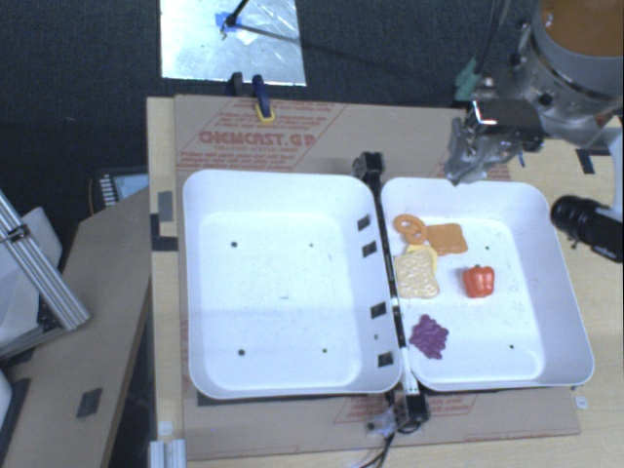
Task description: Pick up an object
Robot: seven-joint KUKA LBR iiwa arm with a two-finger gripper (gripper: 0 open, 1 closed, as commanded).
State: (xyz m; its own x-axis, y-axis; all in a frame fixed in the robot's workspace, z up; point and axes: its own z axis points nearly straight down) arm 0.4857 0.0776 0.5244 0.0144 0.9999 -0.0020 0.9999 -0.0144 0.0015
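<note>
Above the right bin's [556, 291] twelve o'clock rim, the gripper [472, 159] is hanging, grip state indeterminate. Toys are lying clustered at nine o'clock: pretzel [410, 228], pepper [478, 281], grapes [429, 335].

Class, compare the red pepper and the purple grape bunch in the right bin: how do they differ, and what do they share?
The red pepper is glossy red-orange and blocky; the purple grape bunch is dull purple with a lumpy outline. The pepper lies farther right and farther back; the grapes lie nearer the front, close to the divider. Both are small toy foods resting in the right bin, apart from the gripper.
</note>
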